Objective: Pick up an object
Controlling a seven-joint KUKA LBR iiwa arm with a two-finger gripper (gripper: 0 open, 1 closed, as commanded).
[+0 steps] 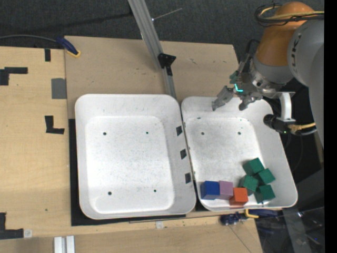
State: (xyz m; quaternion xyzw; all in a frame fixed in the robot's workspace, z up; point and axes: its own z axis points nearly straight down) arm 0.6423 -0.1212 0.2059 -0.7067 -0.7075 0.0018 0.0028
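Wooden bench (pixel 121 62) bears two white bins, the right bin (pixel 221 141) holding all blocks clustered at its near corner, green blocks (pixel 258 178) largest, while the gripper (pixel 230 103) hovers spread and empty over its far rim, so nothing seems picked yet.

Both white bins, left (pixel 84 141) and right (pixel 279 157), look like smooth, faintly glossy speckled plastic on a matt wooden bench (pixel 31 157), while the slanted far rail (pixel 147 25) seems brushed metal and the near-right green blocks (pixel 259 179) appear matt.
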